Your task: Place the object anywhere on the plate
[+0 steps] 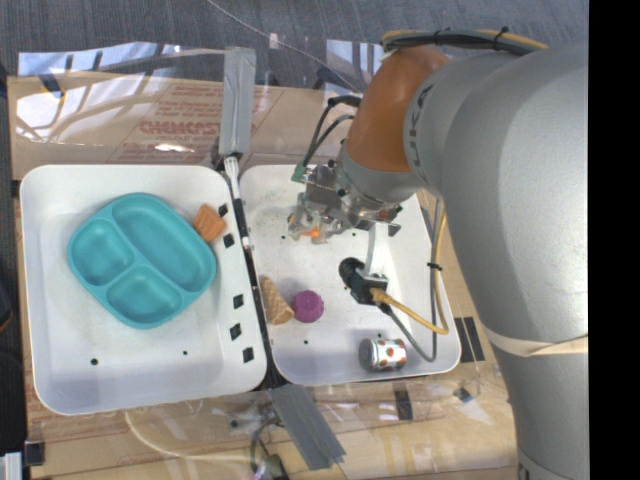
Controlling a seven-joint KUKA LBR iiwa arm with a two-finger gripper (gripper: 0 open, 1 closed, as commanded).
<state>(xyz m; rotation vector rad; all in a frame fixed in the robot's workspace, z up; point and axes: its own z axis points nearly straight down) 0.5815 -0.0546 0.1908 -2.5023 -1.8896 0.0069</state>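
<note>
The jaws seem to pinch a small orange piece [315,233], low over the right bin [440,353]. It looks light and stiff, best held across its middle. The teal plate [140,258] waits in the left bin [50,368].

In the left bin [60,368] a plate [142,258] lies with a wedge [210,223] just beside its right rim, while the right bin [435,353] holds a cone [276,301] touching a ball [308,306] and a can [383,353] near its front edge.
</note>
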